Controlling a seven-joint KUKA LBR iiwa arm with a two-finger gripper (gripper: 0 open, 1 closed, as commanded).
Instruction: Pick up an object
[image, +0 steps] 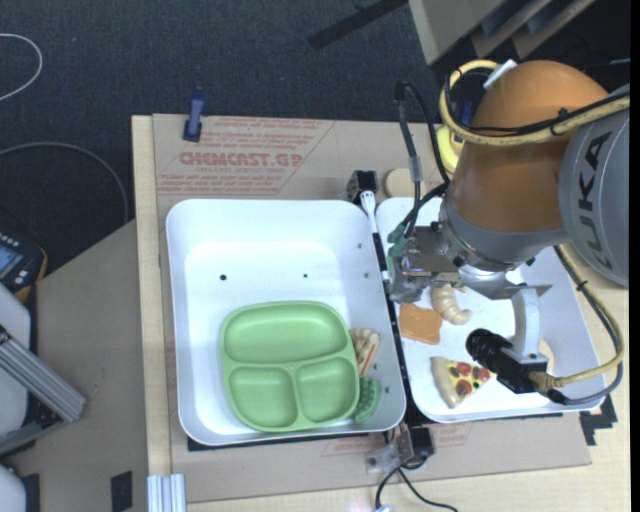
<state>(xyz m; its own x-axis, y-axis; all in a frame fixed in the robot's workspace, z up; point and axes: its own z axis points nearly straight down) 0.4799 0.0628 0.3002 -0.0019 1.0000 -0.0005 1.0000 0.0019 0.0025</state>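
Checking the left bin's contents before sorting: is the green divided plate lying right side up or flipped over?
Right side up. The green divided plate lies flat in the left bin, its three hollow compartments facing the camera.

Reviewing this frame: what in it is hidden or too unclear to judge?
- Hand: mostly under the arm's wrist in the camera view; open or shut is unclear.
- Right bin: much of its floor is covered by the arm.
- Small items beside the green tray: too small to identify.

Divided tray in left bin
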